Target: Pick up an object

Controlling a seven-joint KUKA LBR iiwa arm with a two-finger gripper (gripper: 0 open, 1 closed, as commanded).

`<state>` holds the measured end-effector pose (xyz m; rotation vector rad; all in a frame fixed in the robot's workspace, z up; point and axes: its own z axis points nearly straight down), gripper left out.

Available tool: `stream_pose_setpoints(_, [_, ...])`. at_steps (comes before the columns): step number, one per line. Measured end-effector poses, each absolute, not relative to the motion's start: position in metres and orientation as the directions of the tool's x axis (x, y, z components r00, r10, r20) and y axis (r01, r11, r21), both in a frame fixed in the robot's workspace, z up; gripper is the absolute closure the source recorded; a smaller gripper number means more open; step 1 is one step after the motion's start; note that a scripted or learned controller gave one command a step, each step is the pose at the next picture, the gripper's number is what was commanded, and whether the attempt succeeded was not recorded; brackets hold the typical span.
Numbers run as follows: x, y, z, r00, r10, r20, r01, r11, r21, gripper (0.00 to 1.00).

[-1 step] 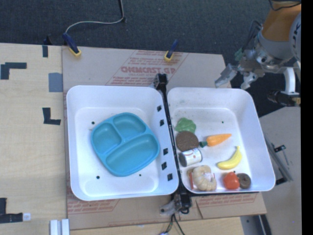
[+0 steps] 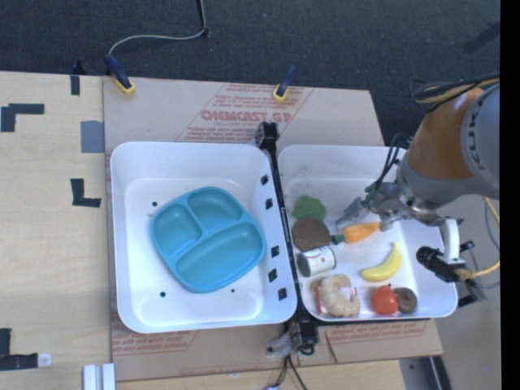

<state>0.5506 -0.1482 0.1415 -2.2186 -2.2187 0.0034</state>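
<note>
We are looking down on the worktop (image 2: 49,218) with two white bins. The left bin (image 2: 130,299) is carrying a blue divided plate (image 2: 209,238). In the right bin (image 2: 341,157) we are seeing a green piece (image 2: 309,208), a brown disc (image 2: 311,234), a small can (image 2: 318,261), a pastry (image 2: 337,295), a banana (image 2: 383,266), a tomato (image 2: 384,300) and a doughnut (image 2: 404,300). Our tool (image 2: 357,215) is hanging low just beside an orange carrot (image 2: 360,232); whether it is gripping the carrot, we cannot tell.
</note>
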Motion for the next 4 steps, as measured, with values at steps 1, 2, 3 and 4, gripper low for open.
stream_pose_setpoints(1, [0.588,-0.118,0.089,-0.001,1.0,-0.002,1.0,0.001,0.006,0.0])
stream_pose_setpoints(2, [0.53,-0.109,0.088,0.0,1.0,0.0,1.0,0.0,0.008,0.0])
stream_pose_setpoints(3, [0.564,-0.131,0.095,0.0,1.0,0.0,1.0,0.0,0.003,0.0])
stream_pose_setpoints(4, [0.566,-0.097,0.088,0.0,1.0,-0.002,1.0,0.0,0.008,0.0])
